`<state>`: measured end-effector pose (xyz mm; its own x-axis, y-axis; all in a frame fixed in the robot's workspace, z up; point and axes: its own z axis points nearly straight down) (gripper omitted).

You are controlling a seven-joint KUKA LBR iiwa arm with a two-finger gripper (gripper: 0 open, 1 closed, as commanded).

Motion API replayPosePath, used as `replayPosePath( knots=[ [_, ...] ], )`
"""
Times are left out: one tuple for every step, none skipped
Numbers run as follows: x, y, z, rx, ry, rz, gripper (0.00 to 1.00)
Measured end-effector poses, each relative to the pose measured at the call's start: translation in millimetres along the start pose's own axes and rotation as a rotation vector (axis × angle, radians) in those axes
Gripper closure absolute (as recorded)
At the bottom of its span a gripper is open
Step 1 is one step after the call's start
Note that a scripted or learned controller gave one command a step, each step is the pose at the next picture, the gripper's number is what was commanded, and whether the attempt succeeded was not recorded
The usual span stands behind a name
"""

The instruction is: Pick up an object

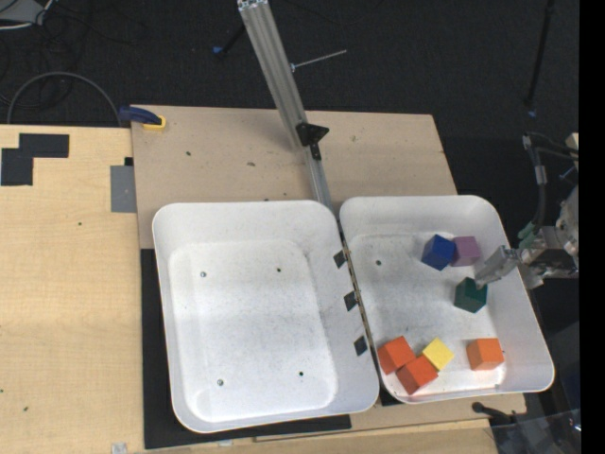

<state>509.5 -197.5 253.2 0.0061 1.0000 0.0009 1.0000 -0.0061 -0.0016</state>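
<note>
My gripper [493, 268] sits at the right bin's [416, 211] right wall, reaching in from off the right edge. What shows of it is one grey finger slanting down-left, with its tip just above the dark green cube [470, 295]. Can't tell whether the fingers are apart or together: the wrist hardware blurs into the bin rim. Nothing visibly clamped between them.

Key relation: the green cube lies directly below-left of the tip, touching or nearly so. It's the nearest candidate by far. It looks roughly cubic, so there's no long axis to align to, though its faces sit slightly rotated against the bin walls.

Other blocks in the same bin:
- the blue cube [439, 252] and purple cube [466, 249], touching each other, up-left of the tip
- two red-orange blocks [406, 363] with the yellow cube [438, 354] between and just beside them, near the front wall
- the orange cube [485, 353] alone, front right

Left bin [246, 220] holds no blocks.

Arm pose: low, wrist just outside the right wall, finger angled inward over the rim. My call: pick not yet made. Next is a short drop to straddle green. The risk is nudging it sideways instead of bracketing it.
</note>
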Motion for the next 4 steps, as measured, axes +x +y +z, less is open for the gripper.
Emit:
replayPosePath(
  knots=[
    [-0.1, 0.0, 0.0, 0.0, 0.0, 0.001, 0.0],
    [96.8, 16.8, 120.2, 0.01, 0.005, -0.011, 0.0],
    [92.1, 17.9, 115.7, 0.002, 0.0, -0.002, 0.0],
    [91.2, 17.8, 115.6, 0.001, 0.0, 0.003, 0.0]
  ],
)
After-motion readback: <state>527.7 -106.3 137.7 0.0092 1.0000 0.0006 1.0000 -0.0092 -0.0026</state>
